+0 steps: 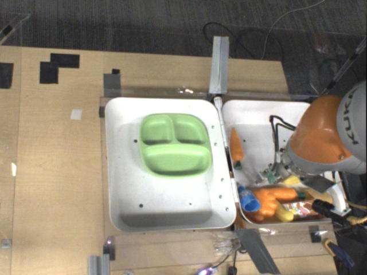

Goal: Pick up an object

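Camera view is giving me both white bins from above, sitting side by side on the wooden bench [51,171]. I am seeing the left bin [123,205] holding a green divided plate [175,144], which is lying flat toward the far half of that bin, its three compartments facing up.

I am watching the arm [324,136] reaching in from the right, its orange band hanging over the right bin [252,116]. The gripper [274,173] is sitting low over the near part of that bin, right at the edge of the pile of toys, with a black cable looping above it. I am not managing to make out the fingers from this angle; the wrist and the clutter are hiding them, so I cannot tell whether they are spread or pressed together, nor whether anything is sitting between them.

The objects to pick are crowding the near end of the right bin: a blue cup [248,200] by the near-left corner, an orange toy [275,197] just beside it, and a yellow piece [285,213] touching that one. An orange carrot-shaped toy [236,146] is lying apart from the pile, along the bin's left wall.
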You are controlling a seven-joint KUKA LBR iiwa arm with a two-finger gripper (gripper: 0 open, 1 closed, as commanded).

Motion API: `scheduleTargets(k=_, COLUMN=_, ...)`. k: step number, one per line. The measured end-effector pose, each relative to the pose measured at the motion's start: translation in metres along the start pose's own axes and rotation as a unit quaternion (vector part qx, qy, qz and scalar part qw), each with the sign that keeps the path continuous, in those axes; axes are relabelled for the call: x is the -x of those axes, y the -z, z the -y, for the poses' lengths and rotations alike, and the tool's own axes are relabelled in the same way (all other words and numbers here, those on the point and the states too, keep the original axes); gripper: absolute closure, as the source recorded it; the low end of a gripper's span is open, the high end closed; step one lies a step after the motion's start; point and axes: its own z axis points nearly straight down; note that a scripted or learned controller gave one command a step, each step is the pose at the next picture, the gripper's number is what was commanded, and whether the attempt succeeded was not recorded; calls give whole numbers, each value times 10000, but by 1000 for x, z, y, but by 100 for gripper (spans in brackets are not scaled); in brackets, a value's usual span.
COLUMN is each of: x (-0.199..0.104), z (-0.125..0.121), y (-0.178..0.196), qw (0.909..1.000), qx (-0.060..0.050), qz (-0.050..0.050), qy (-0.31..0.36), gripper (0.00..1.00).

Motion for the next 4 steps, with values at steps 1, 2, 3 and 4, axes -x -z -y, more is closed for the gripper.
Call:
scheduleTargets(k=1, x=0, z=6, y=-11, qw=9988, qx=-26, qz=-4, qy=484, gripper=100)
scheduleTargets(k=2, x=0, z=3, y=0, qw=9988, qx=7, qz=12, qy=488, gripper=100)
scheduleTargets(k=3, x=29, z=-10, y=-13, qw=9906, qx=-57, qz=-19, qy=-1369, gripper=100)
scheduleTargets(k=4, x=44, z=-84, y=-15, qw=9779, qx=-48, qz=3, qy=-2088, gripper=100)
